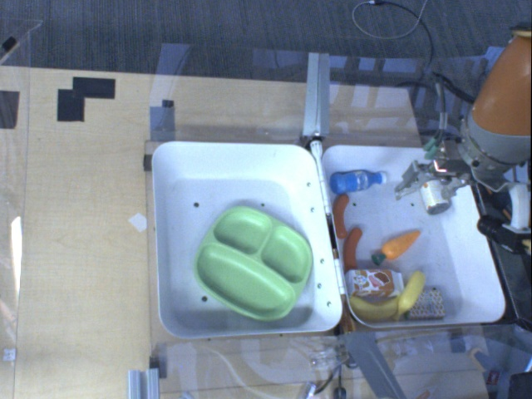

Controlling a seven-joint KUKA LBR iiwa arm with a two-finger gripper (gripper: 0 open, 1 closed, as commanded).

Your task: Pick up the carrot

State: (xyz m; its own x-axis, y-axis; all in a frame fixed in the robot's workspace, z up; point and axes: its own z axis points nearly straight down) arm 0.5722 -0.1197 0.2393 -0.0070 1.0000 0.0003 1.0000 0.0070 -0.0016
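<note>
Left bin [166, 223]: one green divided plate [254, 261]. Right bin [490, 298]: one bottle [356, 180], two sausages [340, 214], one carrot [398, 245] (mid-bin, lying free), one banana [391, 303]. End effector [422, 184] above bin's upper right, grip state unreadable.

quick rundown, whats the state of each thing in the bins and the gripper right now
carrot: lying loose in the right bin, not held
gripper: above the right bin, apart from the carrot
blue bottle: lying on its side
banana: lying by the front wall
sausages: lying near the divider
green plate: sitting in the left bin
</note>
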